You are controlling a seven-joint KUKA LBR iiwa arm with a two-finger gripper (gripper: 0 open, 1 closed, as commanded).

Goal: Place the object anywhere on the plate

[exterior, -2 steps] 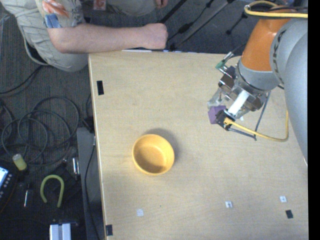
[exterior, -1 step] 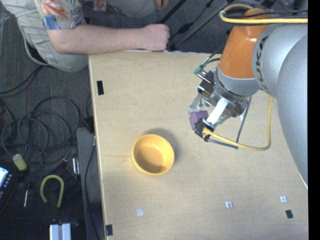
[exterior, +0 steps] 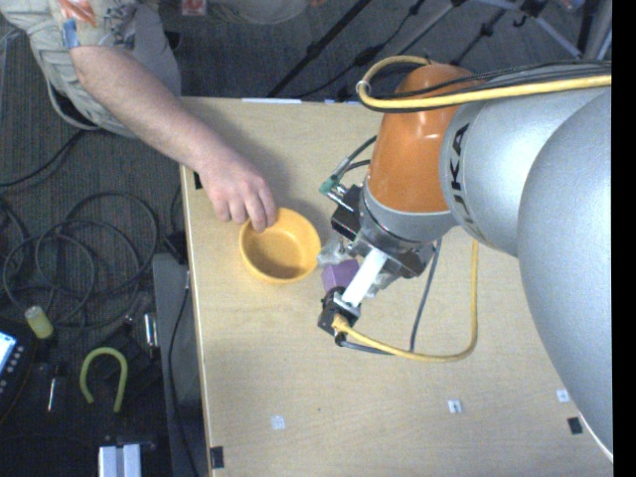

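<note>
A yellow dish (exterior: 281,248) sits on the pale wooden bench top, left of centre. A person's hand (exterior: 241,199) rests on its far left rim. A small purple object (exterior: 336,274) shows just right of the dish, partly hidden under the wrist. My gripper (exterior: 343,258) hangs right over that purple object, close to the dish's right rim. The orange band and grey wrist cover most of it.
The person's forearm (exterior: 139,107) reaches in from the upper left across the bench corner. The bench top (exterior: 328,396) has bare wood in front and to the left. Its left edge drops to a floor strewn with cables (exterior: 89,237).
</note>
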